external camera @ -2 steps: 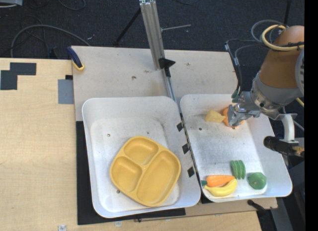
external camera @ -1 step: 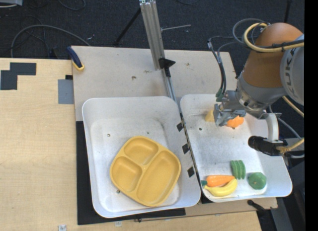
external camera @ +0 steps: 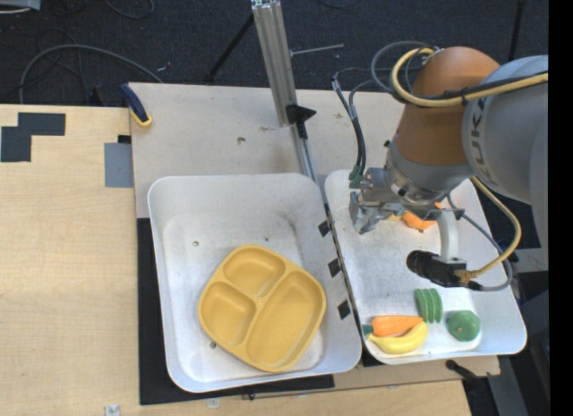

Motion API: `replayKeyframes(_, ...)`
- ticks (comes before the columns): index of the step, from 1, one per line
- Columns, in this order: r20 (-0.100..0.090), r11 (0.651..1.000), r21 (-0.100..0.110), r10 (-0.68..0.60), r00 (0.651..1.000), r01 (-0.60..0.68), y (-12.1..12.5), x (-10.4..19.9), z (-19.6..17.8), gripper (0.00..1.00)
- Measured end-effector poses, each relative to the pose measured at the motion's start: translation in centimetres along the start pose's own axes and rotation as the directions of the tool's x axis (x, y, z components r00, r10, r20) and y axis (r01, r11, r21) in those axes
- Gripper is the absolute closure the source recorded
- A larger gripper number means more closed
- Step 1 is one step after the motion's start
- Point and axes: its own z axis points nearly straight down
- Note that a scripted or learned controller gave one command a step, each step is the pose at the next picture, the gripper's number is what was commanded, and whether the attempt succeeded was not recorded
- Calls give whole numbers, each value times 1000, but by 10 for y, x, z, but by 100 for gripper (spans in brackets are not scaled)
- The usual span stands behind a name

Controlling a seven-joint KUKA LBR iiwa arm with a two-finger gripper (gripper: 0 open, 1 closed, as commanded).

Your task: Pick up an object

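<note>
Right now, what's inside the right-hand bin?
In the right bin: a carrot touching a banana, two green toys, and an orange piece partly hidden under the gripper.

A robotics lab: loose cables [external camera: 81, 52] trail over dark floor behind the counter [external camera: 215, 128], an aluminium post [external camera: 273, 56] rises from it, and bins [external camera: 170, 226] sit below an industrial arm [external camera: 466, 119].

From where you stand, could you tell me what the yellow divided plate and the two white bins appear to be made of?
The yellow divided plate looks like moulded plastic: uniform colour, soft sheen, rounded compartment ridges. The two white bins seem thin formed plastic, matt and scuffed, with rounded rims, though I cannot be certain.
</note>
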Motion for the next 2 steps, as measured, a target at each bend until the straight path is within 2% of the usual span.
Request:
replayKeyframes(1, 1, 1000, -2, 0, 1000, 0, 12, 47, -4, 100)
replayKeyframes(2, 1, 1000, -2, 0, 1000, 0, 13, 94, -12, 100)
